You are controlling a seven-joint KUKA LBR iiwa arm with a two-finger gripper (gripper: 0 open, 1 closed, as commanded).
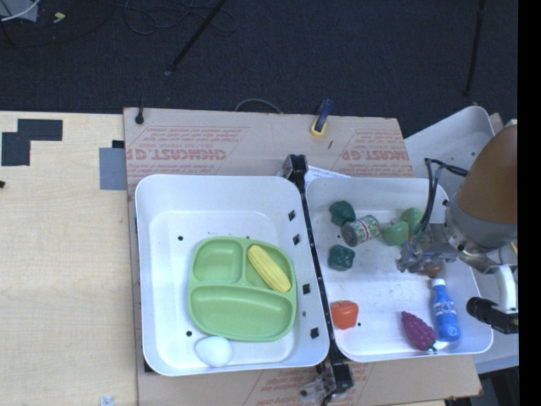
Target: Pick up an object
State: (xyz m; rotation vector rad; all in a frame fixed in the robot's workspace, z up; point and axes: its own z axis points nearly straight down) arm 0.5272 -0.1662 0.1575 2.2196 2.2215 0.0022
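My gripper (420, 259) reaches down into the right bin (372, 349), near its right side. It hangs just right of a light green toy (395, 232) and just above the cap of a blue bottle (443, 309). A small labelled can (362, 229) lies left of the green toy. Two dark green pieces (341, 212) (341, 257) sit near the bin's left wall. An orange toy (344, 314) and a purple one (417, 331) lie toward the front edge. Nothing is visibly held.
The left bin (161, 227) holds a green divided plate (228, 307) with a yellow corn cob (269, 267) on it, and a white egg (213, 350) at the front. A black divider (304, 252) separates the bins. The arm's orange band (494, 172) fills the right side.
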